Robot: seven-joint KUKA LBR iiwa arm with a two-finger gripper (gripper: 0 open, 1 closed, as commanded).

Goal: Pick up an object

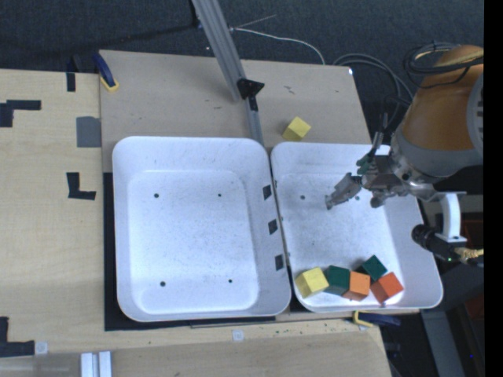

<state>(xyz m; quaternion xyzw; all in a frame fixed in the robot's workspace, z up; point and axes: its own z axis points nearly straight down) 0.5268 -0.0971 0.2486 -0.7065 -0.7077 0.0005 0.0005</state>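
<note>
Several small cubes lie bunched in the near corner of the right bin: a yellow one, a dark green one, an orange one, a second green one and a red one. My gripper hangs over the middle of the right bin, toward its far right side, well above and behind the cubes. Its two fingers are spread apart and nothing sits between them.
The left bin sits beside the right one. A lone yellow cube rests on the bench just beyond the right bin's far rim. A slanted metal bar reaches in from the top toward the gap between the bins.
</note>
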